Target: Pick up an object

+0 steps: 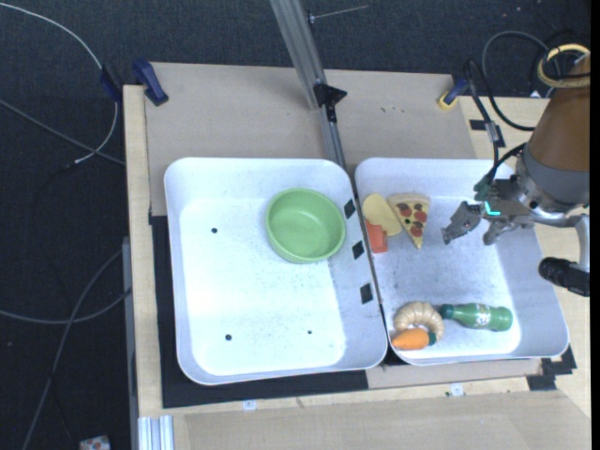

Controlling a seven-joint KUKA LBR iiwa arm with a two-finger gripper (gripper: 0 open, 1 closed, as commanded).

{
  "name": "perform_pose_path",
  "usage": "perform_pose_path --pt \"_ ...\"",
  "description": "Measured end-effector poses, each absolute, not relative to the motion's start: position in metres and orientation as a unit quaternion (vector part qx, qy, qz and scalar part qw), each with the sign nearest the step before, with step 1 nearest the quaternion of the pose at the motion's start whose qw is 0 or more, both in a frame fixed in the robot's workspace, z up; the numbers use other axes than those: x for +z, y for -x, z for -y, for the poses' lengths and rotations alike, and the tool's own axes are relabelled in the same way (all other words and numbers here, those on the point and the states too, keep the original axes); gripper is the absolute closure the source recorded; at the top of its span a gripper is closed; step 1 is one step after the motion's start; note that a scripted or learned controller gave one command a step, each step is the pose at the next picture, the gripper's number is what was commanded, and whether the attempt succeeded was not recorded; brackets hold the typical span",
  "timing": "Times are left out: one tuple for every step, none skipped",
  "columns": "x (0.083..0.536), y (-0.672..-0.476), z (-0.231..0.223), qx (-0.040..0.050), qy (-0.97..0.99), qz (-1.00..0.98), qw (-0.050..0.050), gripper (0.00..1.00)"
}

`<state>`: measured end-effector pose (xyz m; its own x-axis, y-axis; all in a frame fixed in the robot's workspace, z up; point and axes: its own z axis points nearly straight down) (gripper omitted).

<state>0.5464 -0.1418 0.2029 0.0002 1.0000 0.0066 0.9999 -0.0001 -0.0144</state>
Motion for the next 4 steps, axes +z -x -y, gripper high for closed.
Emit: perform_pose_path --pt "0.206 -0.548 0.142 0.0006 0.707 0.707 0.005 0.00" --pt "0.160 -0.547 0.134 0.0031 0.707 0.707 0.008 0.00" --pt "0.116 -0.550 0.131 0.0026 0.707 0.707 0.008 0.00" --pt "0.094 -0.548 0.130 0.0025 0.708 0.707 0.008 0.00"
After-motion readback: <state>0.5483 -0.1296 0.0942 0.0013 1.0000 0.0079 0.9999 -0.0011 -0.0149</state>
